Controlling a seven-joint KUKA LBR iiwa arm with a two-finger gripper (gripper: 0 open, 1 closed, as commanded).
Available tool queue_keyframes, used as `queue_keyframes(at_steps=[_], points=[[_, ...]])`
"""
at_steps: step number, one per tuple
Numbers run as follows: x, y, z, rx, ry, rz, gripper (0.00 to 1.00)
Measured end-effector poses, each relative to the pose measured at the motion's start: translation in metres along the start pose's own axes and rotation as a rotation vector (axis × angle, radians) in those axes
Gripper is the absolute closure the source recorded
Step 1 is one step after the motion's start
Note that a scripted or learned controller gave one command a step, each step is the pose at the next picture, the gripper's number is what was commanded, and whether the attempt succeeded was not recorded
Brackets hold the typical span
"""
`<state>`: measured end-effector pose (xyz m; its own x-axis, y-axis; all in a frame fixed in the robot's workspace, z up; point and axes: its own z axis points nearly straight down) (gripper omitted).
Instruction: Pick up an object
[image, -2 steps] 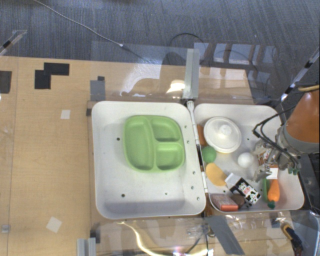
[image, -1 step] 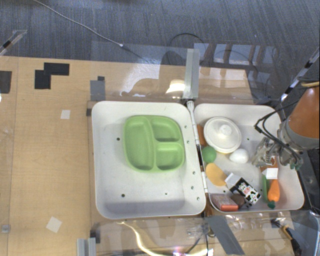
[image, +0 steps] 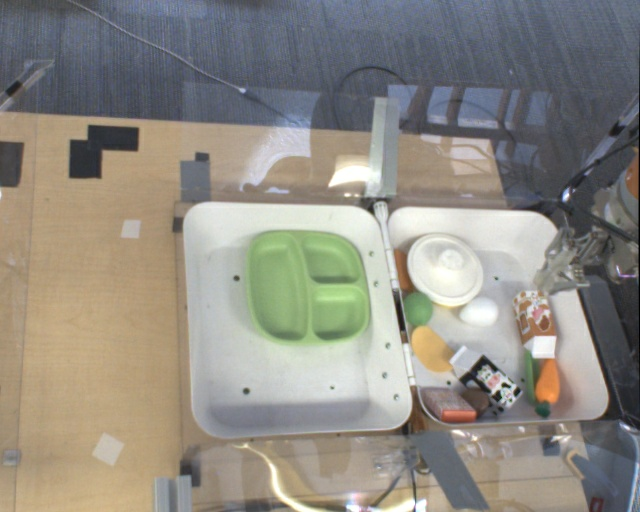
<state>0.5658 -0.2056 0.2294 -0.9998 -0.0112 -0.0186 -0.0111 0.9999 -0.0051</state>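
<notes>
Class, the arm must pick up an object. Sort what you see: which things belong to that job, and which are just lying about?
Belongs to the job:
end effector
white bowl
white egg
carrot
green ball
right bin that holds them

Just lying about:
green divided plate in the left bin
black cable on the floor

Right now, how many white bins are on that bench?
2. The left bin holds a green divided plate; the right bin beside it holds a jumble of small objects, with the gripper at its right edge.
</notes>
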Motion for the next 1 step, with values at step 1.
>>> queue_keyframes(at_steps=[1], points=[[0.0092,0.0014,0.1306,-0.004,0.009,0.054,1.0]])
